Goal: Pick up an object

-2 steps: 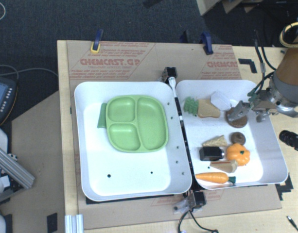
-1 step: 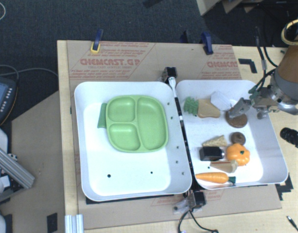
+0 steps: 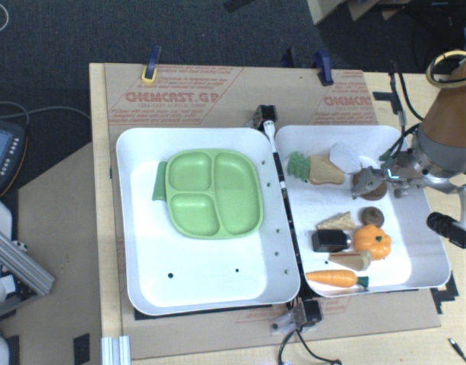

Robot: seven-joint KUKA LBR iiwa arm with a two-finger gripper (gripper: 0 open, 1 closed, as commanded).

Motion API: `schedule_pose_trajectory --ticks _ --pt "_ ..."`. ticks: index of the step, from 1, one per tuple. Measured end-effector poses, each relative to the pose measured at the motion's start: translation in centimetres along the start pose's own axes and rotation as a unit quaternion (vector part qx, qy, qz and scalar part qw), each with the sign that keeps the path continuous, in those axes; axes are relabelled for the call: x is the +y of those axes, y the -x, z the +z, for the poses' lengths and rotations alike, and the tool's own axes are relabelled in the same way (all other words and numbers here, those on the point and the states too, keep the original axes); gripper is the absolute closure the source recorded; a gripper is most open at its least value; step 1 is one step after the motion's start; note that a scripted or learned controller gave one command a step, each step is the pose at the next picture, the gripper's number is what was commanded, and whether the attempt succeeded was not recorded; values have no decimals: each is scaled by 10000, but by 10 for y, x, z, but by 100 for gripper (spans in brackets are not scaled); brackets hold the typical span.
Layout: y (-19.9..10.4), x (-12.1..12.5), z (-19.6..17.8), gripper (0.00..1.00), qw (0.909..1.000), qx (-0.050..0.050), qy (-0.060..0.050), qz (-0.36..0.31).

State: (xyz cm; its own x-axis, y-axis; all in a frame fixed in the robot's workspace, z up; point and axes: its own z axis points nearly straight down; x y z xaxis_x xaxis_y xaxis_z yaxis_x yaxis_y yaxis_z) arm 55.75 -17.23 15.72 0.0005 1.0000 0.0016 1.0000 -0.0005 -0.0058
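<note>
From the camera above the bench, the right bin (image 3: 434, 261) serves as the landmark, holding a scatter of small things. The arm (image 3: 449, 120) reaches over that bin's far right edge, and its gripper (image 3: 377, 179) hangs low above the bin's upper middle, touching or just over a brownish grey lump (image 3: 367, 182); whether that lump sits between the fingers cannot be told, nor whether they are spread or pressed together. Toward the bin's far left corner lie a green leafy piece (image 3: 298, 164) and, just beside it, a tan bread-like piece (image 3: 324, 171), with a pale translucent object (image 3: 344, 157) near the far wall. Around the bin's middle sit a small brown round thing (image 3: 372, 217), a wedge of cheese (image 3: 336, 222), a black block (image 3: 330, 240) and an orange pumpkin (image 3: 372, 242), the pumpkin touching the block's right side. Along the bin's near edge rests a carrot (image 3: 335, 279). Left of this bin, the other white bin (image 3: 134, 226) holds a green divided plate (image 3: 213, 192).
</note>
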Motion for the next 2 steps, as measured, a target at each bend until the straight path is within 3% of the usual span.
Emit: schedule_pose_trajectory --ticks 1,2 --pt "6 -3 61 0 10000 3 -4 1" --pt "5 -4 74 0 10000 -1 10 -5"
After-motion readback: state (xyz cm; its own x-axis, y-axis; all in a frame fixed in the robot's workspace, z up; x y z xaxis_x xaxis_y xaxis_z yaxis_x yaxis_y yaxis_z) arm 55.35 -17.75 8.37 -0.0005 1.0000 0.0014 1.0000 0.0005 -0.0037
